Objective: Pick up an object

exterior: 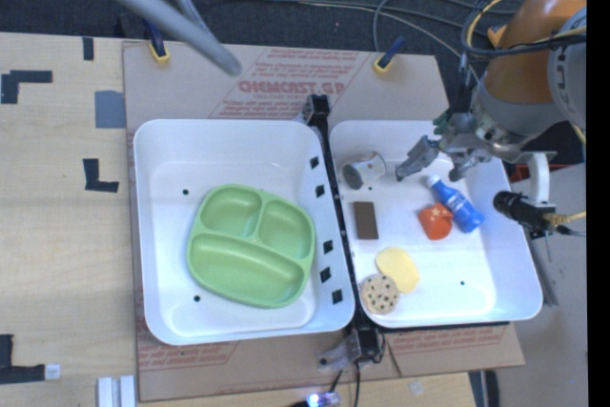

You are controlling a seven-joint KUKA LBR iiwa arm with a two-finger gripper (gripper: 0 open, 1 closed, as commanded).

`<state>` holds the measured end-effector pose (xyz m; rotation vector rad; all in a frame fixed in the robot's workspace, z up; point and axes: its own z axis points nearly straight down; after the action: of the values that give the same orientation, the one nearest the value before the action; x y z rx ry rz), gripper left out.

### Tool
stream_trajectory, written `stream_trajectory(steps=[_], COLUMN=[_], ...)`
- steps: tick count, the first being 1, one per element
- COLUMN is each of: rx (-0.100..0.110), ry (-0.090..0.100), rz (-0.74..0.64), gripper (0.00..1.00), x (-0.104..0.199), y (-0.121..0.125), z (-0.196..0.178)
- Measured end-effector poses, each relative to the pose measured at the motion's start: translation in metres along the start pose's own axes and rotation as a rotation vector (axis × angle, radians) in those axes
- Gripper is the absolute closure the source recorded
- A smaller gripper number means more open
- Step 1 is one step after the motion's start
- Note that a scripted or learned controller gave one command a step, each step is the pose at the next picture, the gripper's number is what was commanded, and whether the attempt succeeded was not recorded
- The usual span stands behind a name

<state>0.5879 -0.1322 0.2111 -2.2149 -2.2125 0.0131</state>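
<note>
While the gripper [437, 163] is hovering with fingers spread, holding nothing, I am lining it squarely over the blue bottle [455, 203].

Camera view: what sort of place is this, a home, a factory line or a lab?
Most likely a robotics lab bench. Two white bins sit clamped on a cardboard sheet, loose cables trail behind, and the right bin holds small toy items such as a cookie and a blue bottle.
</note>
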Motion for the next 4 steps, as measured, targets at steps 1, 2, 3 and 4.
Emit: stream_trajectory(steps=[1,2,3,4], rx=[-0.012,-0.006,-0.009,-0.016], ry=[-0.002,-0.001,-0.002,-0.002], rz=[-0.003,-0.002,-0.002,-0.002], gripper=[0.0,0.0,0.0,0.0], x=[0.0,0.001,0.003,0.003], y=[0.003,0.002,0.005,0.007], z=[-0.007,0.058,0.122,0.123])
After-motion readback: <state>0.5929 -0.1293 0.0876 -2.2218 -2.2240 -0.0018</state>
